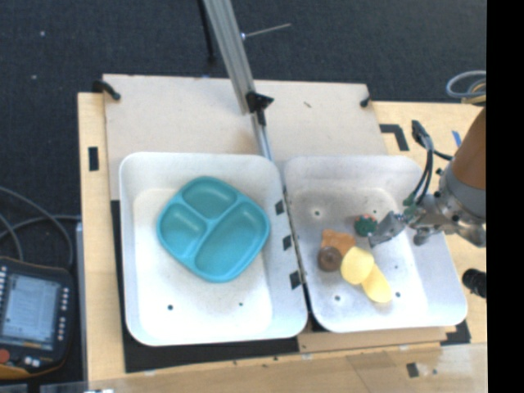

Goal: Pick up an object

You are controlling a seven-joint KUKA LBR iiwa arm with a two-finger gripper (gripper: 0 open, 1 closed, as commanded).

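On the wooden bench (94,219), two shallow white bins lie side by side. At nine o'clock, the left bin (147,309) (matte, slightly grainy) carries a smooth teal plate (214,228) with three compartments. At three o'clock, the right bin (426,293) holds a pale yellow lumpy object (365,273), an orange piece (337,240) and a small brown round thing (329,259), all clustered. Above them hovers the gripper (378,228), its arm cut off at the frame edge; whether its jaws are spread, I cannot tell.
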